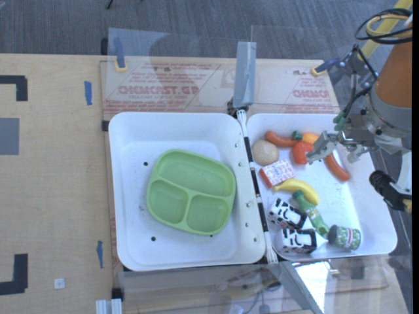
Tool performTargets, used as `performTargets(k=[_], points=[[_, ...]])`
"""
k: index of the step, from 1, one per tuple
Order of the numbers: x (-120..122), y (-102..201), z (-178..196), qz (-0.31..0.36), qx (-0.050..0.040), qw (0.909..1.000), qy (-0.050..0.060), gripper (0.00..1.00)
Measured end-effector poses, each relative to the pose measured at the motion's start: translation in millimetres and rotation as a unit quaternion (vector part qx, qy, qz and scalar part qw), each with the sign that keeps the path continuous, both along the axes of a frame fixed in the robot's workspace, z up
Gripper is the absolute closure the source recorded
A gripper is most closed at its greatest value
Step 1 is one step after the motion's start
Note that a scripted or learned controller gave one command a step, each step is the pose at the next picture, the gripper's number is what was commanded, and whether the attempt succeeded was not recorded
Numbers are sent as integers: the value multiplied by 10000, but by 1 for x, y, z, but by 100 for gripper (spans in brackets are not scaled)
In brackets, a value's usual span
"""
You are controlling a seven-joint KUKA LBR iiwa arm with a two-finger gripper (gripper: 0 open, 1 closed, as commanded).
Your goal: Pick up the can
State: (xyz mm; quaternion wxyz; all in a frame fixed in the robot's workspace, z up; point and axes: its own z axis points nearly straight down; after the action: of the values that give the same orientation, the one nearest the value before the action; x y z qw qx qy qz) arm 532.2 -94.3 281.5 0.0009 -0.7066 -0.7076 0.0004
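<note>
Two shallow white bins sit side by side on the bench. The left bin (124,175) carries a green divided plate (190,191) lying flat near its middle. The right bin (376,205) is crowded with small things. The can (346,237), green-labelled and lying on its side, rests near the bin's front right corner, just beside the lower end of a green bottle (311,213) that lies at a slant. To the left of these are two black-and-white patterned items (291,224), one behind the other, along the front left of the bin. A yellow banana (298,188) lies just behind the bottle, with a red-and-white packet (277,172) and a tan, rounded, potato-like thing (265,152) further back on the left. A carrot (283,139), a red tomato-like thing (301,152) and a reddish sausage shape (338,168) lie toward the back. The gripper (322,150) hangs over the back part of the right bin, close by the tomato-like thing and well apart from the can; nothing is seen between its fingers, and whether they are spread or closed cannot be told.
</note>
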Motion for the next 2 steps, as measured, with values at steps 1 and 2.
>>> performTargets(k=[1,2], points=[[-44,-38,-153,779,-7,9970,-22,0],[-51,-97,-195,2127,-25,9771,-40,0]])
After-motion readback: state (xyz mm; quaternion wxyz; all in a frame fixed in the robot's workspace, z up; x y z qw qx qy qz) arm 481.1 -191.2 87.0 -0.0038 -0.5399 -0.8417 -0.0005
